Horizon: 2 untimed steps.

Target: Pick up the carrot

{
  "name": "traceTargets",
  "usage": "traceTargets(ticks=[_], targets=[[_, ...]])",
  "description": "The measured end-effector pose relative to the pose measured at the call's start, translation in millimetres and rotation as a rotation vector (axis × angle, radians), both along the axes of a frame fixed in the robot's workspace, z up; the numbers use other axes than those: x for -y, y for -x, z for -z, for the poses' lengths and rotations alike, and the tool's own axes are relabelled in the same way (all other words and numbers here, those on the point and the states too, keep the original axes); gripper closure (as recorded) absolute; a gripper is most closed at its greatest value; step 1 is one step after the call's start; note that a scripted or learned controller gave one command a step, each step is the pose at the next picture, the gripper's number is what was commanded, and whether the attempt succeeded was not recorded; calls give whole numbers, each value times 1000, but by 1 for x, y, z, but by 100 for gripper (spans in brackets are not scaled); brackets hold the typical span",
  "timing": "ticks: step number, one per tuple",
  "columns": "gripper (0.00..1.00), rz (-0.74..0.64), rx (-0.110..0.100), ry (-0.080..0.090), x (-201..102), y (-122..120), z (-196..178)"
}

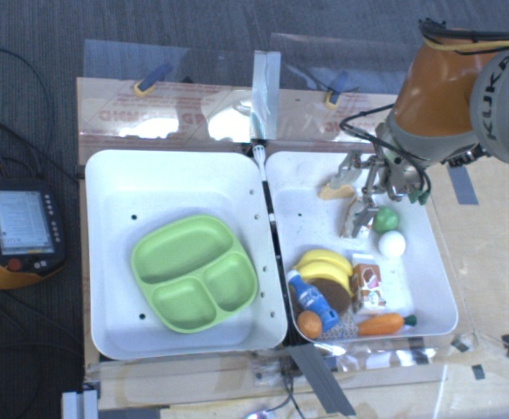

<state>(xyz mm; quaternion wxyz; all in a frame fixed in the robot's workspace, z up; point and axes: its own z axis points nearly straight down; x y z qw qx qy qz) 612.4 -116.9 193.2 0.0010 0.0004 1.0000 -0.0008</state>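
While the carrot [380, 325] lies flat along the near edge of the right bin [437, 260], green tip pointing right, nothing is on it yet. It's tucked in tight: small carton [369, 286] just behind it, a brown lump w/ bananas [326, 266] on top to its left, then the blue bottle [313, 300] and an orange [309, 324] at the near-left corner. Crowded spot, so a top-down approach looks like the only clean way in. Further back, white ball [392, 244] and green ball [386, 220], apart from the carrot. Gripper [360, 218] hangs over the far half of the bin, beside the green ball, well apart from the carrot. Jaws look slightly parted, pointing down, nothing between them. Left bin [114, 190] holds just the green divided plate [195, 272], out of play. Judgement: approach not begun; arm needs to come toward the near wall.
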Motion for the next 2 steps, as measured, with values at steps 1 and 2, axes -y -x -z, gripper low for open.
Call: traceTargets(ticks=[1, 2], targets=[[0, 78, -8, -3, -11, 96, 58], [0, 183, 2, -5, -119, 117, 8]])
